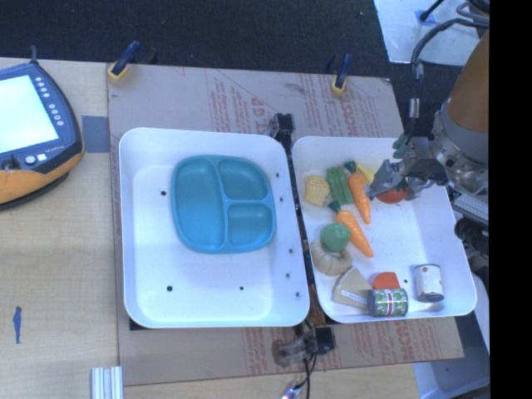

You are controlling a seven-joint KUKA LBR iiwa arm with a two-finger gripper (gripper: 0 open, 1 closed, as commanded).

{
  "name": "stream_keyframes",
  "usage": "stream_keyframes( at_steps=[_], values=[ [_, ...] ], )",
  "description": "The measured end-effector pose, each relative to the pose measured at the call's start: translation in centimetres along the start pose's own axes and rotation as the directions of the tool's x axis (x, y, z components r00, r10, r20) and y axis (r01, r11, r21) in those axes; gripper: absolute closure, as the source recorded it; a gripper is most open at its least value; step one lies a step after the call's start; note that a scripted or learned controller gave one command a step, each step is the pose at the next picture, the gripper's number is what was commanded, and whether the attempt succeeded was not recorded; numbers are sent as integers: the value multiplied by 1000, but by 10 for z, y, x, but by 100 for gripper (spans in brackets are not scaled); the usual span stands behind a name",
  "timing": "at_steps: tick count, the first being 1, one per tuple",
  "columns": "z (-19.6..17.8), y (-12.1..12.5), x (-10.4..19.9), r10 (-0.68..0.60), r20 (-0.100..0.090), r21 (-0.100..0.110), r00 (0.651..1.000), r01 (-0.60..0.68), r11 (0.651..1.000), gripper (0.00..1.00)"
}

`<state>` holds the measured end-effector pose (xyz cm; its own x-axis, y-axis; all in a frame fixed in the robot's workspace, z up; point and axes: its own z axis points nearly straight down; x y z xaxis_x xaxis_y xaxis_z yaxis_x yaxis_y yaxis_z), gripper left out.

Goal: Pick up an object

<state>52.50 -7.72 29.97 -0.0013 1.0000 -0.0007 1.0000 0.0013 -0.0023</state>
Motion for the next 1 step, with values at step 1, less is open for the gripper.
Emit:
stream_keyframes(
  at_steps=[1],
  values=[
    [21, 15, 46, -4, -1, 3, 1000, 4, 1000, 100]
  ],
)
